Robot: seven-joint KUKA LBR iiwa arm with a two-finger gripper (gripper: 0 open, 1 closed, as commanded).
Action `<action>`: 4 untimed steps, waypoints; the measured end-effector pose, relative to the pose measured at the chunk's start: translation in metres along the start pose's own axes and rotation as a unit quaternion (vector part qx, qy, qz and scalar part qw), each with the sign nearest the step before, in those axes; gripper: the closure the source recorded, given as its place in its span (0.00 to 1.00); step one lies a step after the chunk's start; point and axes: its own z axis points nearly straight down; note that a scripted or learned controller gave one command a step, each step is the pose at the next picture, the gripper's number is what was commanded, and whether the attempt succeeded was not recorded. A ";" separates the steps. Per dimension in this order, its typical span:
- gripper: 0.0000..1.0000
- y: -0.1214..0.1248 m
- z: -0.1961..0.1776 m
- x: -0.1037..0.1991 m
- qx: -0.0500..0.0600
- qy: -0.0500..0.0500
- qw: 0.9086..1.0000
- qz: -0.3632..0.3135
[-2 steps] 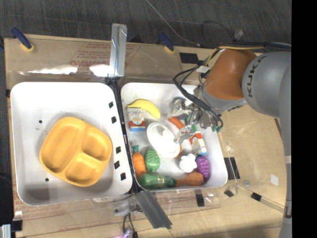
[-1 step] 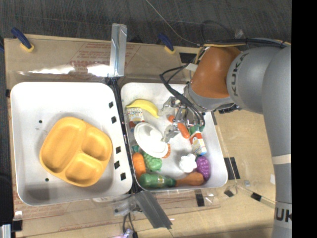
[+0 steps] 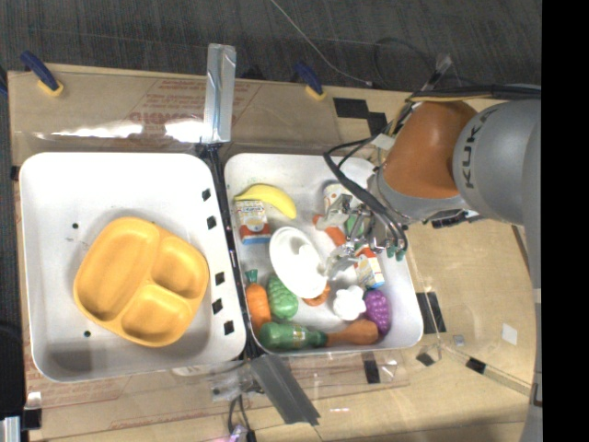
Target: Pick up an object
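Here | arm [image 3: 497,155] reads "KU" | end effector [image 3: 345,251] over white dish [image 3: 293,258]

Grey arm [image 3: 502,155] enters from the right edge of the view, upper-middle height; last link runs leftward, slightly downward; KUKA lettering visible on the grey housing near the wrist; orange band [image 3: 425,150] sits left of the grey housing, rounded, facing the camera; black cables loop off the top and left of the band, one bundle trailing up and right; wrist points down and left from the band; gripper [image 3: 342,258] hangs below-left of the band, metal hardware and small wires cluttered around it; finger spacing too cluttered to read.
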 end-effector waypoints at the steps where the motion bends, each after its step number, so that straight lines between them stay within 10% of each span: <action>1: 0.00 0.046 0.008 -0.016 0.000 -0.004 0.994 0.109; 2: 0.00 -0.003 0.009 -0.024 0.000 -0.002 1.000 0.014; 3: 1.00 -0.002 -0.004 -0.026 0.000 -0.005 1.000 0.011; 4: 1.00 0.006 -0.162 -0.051 0.001 -0.005 1.000 0.014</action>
